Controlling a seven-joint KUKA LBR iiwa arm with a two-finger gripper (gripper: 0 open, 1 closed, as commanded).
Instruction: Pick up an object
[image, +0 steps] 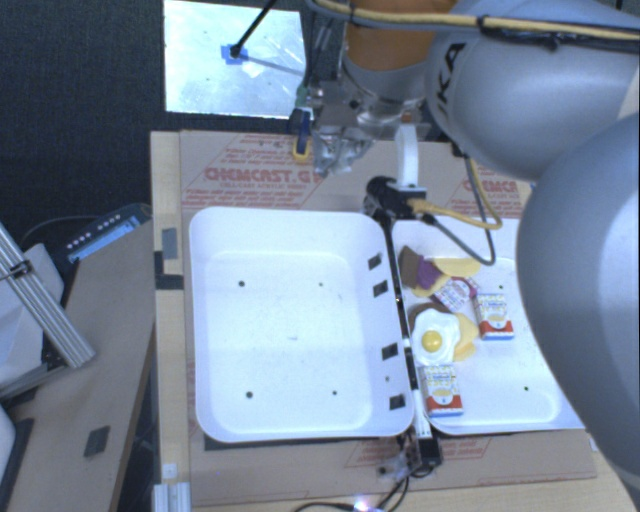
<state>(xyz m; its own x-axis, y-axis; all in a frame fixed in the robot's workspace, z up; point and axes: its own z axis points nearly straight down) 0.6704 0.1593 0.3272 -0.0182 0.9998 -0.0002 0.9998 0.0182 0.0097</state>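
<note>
My gripper (326, 150) hangs over the cardboard just behind the back rim of the left bin (215, 300), high above the bench. I see nothing held in it. The loose objects all lie in the right bin (530, 400), along its left side: a fried-egg toy (437, 338), a small red and white carton (442, 390) in front of it, a second carton (493, 313) to its right, and a purple piece (430, 272), a yellow slice (456, 266) and a pink packet (455, 294) behind it. The gripper is well apart from them.
The arm's large grey links (560, 150) cover the right bin's back and right side. A divider wall (398, 310) with black clips separates the two bins. Cardboard (250, 170) lies under both bins.
</note>
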